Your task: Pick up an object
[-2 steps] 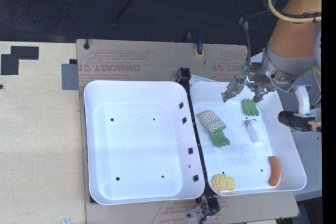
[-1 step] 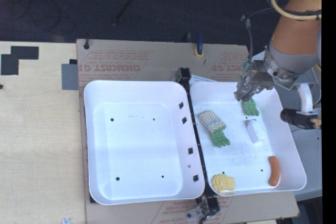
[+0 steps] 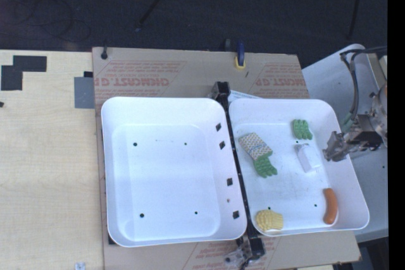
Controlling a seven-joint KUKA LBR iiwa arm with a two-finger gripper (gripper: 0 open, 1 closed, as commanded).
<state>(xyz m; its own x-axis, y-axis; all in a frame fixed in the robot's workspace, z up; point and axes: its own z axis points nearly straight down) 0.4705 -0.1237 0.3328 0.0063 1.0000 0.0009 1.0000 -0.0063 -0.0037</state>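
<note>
The right bin (image 3: pixel 354 224) holds several small objects. A woven beige-and-blue piece (image 3: pixel 254 145) lies near its left wall, with a green knobbly toy (image 3: pixel 266 167) touching its lower end. A second green toy (image 3: pixel 302 129) sits toward the back. A pale translucent block (image 3: pixel 307 157) lies in the middle, an orange sausage (image 3: pixel 330 206) near the right wall, and a yellow corn piece (image 3: pixel 269 220) at the front rim. My gripper (image 3: pixel 334 150) hovers at the bin's right rim, just right of the translucent block, with nothing seen in it.
The left bin (image 3: pixel 117 224) stands beside the right one, with a black clip strip (image 3: pixel 229 164) along the shared wall. Both rest on a cardboard sheet (image 3: pixel 164 73). Grey cables (image 3: pixel 354 79) hang at the far right above the arm.
</note>
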